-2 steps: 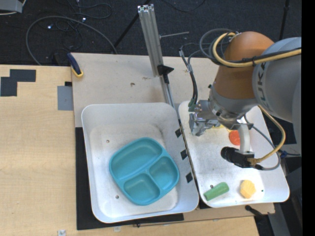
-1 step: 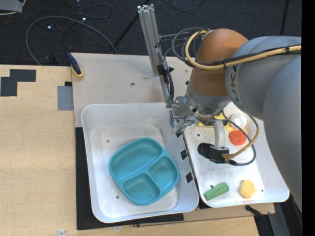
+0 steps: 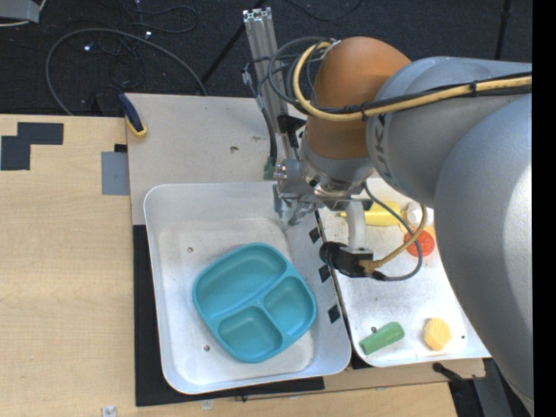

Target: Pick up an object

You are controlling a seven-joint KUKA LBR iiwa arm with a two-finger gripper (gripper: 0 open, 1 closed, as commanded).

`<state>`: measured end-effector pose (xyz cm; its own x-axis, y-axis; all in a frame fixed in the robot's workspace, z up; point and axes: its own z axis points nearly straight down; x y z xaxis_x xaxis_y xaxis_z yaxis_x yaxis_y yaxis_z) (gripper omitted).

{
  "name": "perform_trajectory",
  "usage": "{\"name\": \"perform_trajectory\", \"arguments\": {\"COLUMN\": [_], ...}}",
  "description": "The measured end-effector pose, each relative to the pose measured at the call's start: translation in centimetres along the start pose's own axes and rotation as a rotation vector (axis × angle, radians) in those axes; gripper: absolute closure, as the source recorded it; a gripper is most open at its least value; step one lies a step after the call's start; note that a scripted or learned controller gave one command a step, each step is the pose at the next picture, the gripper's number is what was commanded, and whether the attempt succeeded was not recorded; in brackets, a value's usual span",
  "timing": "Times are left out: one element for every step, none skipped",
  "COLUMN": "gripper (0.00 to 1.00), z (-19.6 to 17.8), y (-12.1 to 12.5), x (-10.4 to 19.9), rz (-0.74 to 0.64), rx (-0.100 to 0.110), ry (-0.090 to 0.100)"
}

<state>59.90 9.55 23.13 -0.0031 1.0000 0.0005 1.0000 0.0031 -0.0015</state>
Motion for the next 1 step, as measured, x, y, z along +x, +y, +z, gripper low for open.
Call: {"name": "perform_trajectory", "arguments": {"gripper": [0.00], "z": [0.03], "y": [-0.09], "x": [-0.07], "rz": [0.000], "rx": [0.002], "ry": [-0.001]}}
